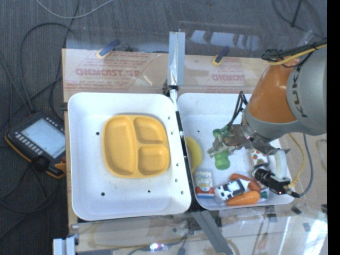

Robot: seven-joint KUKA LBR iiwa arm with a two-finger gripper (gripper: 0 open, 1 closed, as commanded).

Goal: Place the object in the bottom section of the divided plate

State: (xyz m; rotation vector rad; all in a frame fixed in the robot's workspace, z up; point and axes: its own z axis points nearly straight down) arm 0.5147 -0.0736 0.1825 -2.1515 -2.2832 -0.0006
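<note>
- Over the right bin (210, 108), at about three o'clock, the pincer (227, 142) hung low above a green object (221, 160), seemingly touching its top.
- Whether the pincer was apart, together or clamped on it, I could not tell.
- At nine o'clock, the yellow divided plate (137, 145) lay in the left bin (87, 158), its sections bare.
- By my judgement, nothing was delivered yet: lifting, carrying across and placing in the plate's bottom section all remained.
</note>
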